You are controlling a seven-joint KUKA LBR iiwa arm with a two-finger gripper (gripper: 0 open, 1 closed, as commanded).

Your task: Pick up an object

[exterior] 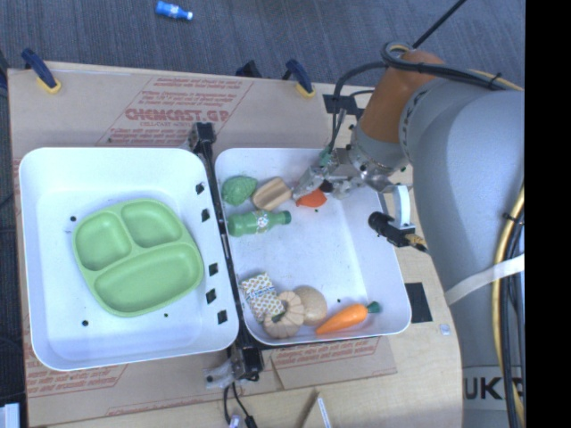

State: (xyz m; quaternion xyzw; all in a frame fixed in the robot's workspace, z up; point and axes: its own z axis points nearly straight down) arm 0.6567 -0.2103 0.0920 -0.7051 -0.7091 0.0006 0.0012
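My gripper point(314, 183) is low in the right bin point(357, 266), near its far edge, just above a small orange-red object point(311, 200). To its left lie a tan bread-like piece point(271, 193), a green leafy item point(238, 190) and a green bottle point(258, 223). Along the bin's near edge lie a checkered packet point(258, 292), a beige pumpkin-like piece point(284, 318), a round tan piece point(310, 302) and an orange carrot point(343, 317). Nothing shows between the gripper's fingers.
The left bin point(53, 328) holds a green divided plate point(138, 255). A black divider clip strip point(214, 221) runs between the bins. The arm's grey body point(464, 185) covers the right side. A blue object point(173, 11) lies on the floor beyond the bench.
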